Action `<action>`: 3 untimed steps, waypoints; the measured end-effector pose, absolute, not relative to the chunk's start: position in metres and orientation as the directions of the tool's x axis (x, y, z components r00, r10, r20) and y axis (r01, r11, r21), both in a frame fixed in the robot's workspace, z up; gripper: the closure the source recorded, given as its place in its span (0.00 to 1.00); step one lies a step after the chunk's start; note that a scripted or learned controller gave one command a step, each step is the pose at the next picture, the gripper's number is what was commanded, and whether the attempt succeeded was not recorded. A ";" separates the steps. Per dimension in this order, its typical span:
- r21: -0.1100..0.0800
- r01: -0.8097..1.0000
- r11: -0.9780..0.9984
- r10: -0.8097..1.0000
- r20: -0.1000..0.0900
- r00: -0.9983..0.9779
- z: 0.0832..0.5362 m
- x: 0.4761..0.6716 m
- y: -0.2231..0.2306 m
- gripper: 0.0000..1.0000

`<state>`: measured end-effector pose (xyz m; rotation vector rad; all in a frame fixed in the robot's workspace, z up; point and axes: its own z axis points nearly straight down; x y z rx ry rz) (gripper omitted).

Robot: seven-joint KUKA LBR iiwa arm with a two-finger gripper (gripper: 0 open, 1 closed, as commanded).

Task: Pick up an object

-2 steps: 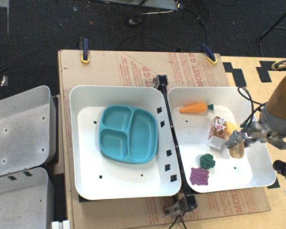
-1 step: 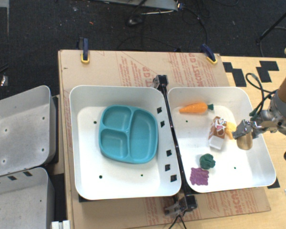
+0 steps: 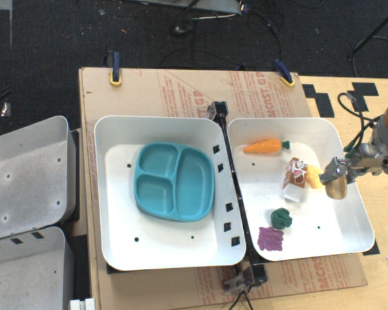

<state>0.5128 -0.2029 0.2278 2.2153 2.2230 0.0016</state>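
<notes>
1. The claw (image 3: 337,181) hung over the right edge of the right bin (image 3: 354,219), reaching in from the bench's right side. Whether it was spread or pressed together could not be told, and nothing could be seen gripped in it.

2. The candidates lay in that bin: an orange carrot (image 3: 264,147) near the back edge, a small brown-and-white packet (image 3: 295,176) near the middle, and a yellow piece (image 3: 313,177) just beside the packet and closest to the claw. A dark green lump (image 3: 282,218) and a flat purple piece (image 3: 270,238) sat towards the front edge.

3. The left bin (image 3: 113,237) held a teal divided tray (image 3: 175,181), well apart from the arm.

4. The likeliest trouble appeared to be crowding. The yellow piece and the packet touched or nearly so, and a descent between them could catch both or shove one aside.

5. The bin's right wall stood close by. A drop too near it could strike the rim instead of reaching the floor of the bin.

6. The purple piece looked thin and flat, so a grip there could close on nothing.

7. The green lump looked rounded and might squirt out under pressure.
</notes>
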 end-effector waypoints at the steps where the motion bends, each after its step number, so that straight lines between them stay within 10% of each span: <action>1: -0.001 1.000 0.004 1.000 0.000 -0.004 0.218 0.513 -0.149 1.00; 3: -0.001 1.000 0.006 1.000 0.001 -0.006 0.208 0.521 -0.048 1.00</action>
